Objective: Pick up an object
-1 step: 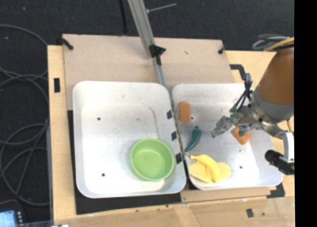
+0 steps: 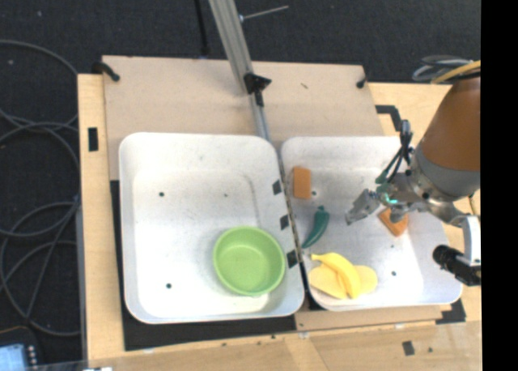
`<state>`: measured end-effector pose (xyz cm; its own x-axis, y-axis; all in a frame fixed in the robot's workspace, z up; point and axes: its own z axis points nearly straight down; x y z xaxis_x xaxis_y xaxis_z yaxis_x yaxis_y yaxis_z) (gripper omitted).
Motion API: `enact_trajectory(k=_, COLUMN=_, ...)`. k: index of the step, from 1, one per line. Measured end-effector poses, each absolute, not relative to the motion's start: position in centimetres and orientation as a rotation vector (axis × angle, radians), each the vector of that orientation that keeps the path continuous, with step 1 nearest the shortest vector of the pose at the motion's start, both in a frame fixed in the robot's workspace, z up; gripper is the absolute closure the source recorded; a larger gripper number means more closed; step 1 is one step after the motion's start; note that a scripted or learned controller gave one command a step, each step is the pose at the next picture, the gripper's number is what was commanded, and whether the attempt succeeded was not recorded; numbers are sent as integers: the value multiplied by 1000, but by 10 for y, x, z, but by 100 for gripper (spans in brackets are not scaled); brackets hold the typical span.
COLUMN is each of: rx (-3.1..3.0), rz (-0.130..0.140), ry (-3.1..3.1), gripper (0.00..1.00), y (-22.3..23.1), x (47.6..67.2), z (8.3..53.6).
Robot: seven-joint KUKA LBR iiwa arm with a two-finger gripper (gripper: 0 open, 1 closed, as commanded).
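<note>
Altogether: one green bowl, two orange blocks, one banana; hand state unclear.

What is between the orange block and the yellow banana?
In the camera view, a small dark green pepper-shaped toy lies between the small orange block and the yellow banana, in the right white bin.

Tan bench, two white bins side by side, left bin, right bin
</note>
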<state>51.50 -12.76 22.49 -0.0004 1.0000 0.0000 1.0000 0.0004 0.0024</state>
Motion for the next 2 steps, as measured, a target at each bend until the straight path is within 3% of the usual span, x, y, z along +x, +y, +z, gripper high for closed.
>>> enact_trajectory(k=2, rx=2224, rz=-5, ry=2221, gripper=0, y=-128, x=518, z=114)
